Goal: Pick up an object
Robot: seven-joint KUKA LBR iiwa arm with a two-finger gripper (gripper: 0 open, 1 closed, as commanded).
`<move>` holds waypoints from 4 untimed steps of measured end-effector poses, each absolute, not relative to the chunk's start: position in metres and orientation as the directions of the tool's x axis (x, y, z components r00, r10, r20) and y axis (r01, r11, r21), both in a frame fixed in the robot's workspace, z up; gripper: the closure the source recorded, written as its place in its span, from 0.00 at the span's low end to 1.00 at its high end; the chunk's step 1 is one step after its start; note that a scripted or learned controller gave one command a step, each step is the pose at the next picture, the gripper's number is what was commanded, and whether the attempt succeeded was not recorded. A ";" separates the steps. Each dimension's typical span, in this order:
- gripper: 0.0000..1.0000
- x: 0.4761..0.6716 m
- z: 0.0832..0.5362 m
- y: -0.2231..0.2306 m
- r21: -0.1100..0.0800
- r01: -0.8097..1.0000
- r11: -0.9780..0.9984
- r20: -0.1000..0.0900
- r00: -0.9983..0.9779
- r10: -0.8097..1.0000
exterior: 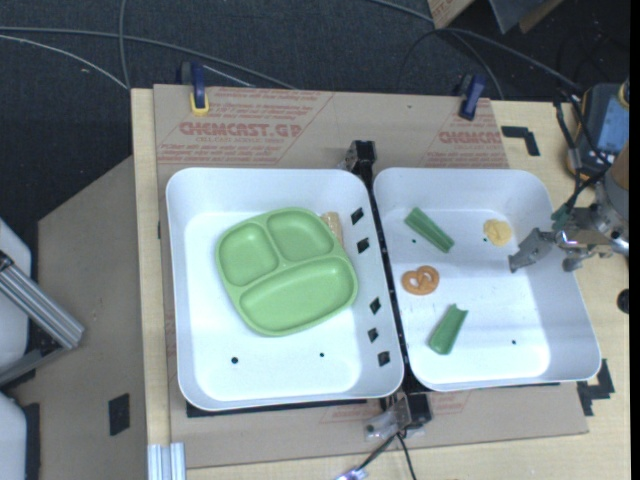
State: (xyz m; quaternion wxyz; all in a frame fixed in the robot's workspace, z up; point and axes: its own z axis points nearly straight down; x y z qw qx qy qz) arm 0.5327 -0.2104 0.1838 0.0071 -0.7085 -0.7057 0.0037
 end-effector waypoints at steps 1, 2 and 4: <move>0.00 0.536 0.192 -0.210 -0.001 1.000 0.000 0.001 0.000 1.000; 0.00 0.534 0.150 -0.212 -0.004 1.000 0.000 0.002 0.000 1.000; 0.00 0.536 0.084 -0.210 -0.004 1.000 0.001 0.002 -0.001 1.000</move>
